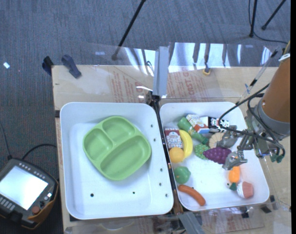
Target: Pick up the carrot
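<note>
- Your carrot (pixel 234 175) is short, orange, green-tipped, lying in the right bin (pixel 206 191).
- The gripper (pixel 234 160) hovers just above it; you cannot tell its opening.

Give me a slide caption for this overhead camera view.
Gripper poised just above the carrot in the right bin; green plate in the left bin.
</note>
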Controlling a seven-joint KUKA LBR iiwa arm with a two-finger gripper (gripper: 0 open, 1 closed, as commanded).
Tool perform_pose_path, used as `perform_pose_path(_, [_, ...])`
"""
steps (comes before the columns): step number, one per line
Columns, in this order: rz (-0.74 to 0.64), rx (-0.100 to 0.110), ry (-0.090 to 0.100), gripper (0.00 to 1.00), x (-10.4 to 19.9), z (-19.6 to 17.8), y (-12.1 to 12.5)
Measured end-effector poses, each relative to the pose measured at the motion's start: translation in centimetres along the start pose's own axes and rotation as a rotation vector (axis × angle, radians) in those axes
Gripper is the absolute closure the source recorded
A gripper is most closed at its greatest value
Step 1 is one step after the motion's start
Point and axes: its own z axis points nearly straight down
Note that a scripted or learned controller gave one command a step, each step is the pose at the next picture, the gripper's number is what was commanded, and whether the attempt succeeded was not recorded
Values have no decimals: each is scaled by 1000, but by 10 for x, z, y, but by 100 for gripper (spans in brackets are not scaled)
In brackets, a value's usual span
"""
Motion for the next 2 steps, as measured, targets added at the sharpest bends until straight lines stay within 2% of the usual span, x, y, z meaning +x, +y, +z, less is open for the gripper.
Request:
perform_pose_path(1, [-154,-7,16,100,15,133,-43])
perform_pose_path(2, [-37,-2,-1,100,-11,72,9])
